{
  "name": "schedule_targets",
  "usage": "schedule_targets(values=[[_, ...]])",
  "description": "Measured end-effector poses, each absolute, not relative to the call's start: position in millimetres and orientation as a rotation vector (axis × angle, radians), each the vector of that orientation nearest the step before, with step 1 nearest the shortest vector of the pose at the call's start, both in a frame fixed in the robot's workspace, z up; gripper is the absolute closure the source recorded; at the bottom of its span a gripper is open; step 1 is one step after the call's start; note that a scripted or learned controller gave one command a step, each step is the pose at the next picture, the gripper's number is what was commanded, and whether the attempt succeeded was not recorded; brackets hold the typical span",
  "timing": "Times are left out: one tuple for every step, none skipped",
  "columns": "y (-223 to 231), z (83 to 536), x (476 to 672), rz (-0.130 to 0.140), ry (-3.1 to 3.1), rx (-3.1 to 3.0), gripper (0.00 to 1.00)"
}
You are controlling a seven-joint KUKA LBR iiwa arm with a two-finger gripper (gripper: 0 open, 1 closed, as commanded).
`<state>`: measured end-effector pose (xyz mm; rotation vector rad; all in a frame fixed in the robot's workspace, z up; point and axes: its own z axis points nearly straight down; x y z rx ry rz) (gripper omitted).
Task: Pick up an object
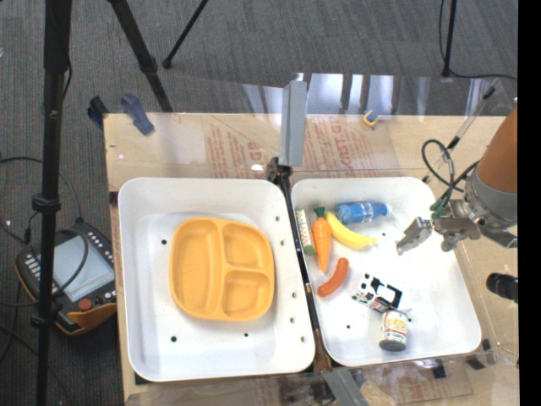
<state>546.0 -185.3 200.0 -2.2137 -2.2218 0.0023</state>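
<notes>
Hovering over the right bin (439,307) near its right wall, the gripper (431,231) hangs with fingers spread and nothing between them. Left of it lie a banana (351,235), blue bottle (361,212), carrot (322,242) and sausage (333,277).

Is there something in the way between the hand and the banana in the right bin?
Nothing visible does. The hand hangs over bare white floor of the right bin, and the banana lies to its left with open floor between them. The blue bottle lies just beyond the banana, the carrot beside it.
</notes>
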Motion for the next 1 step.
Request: schedule_targets(values=[[-154.7,108.5,505.4,-0.018,-2.42,-2.027,0.0]])
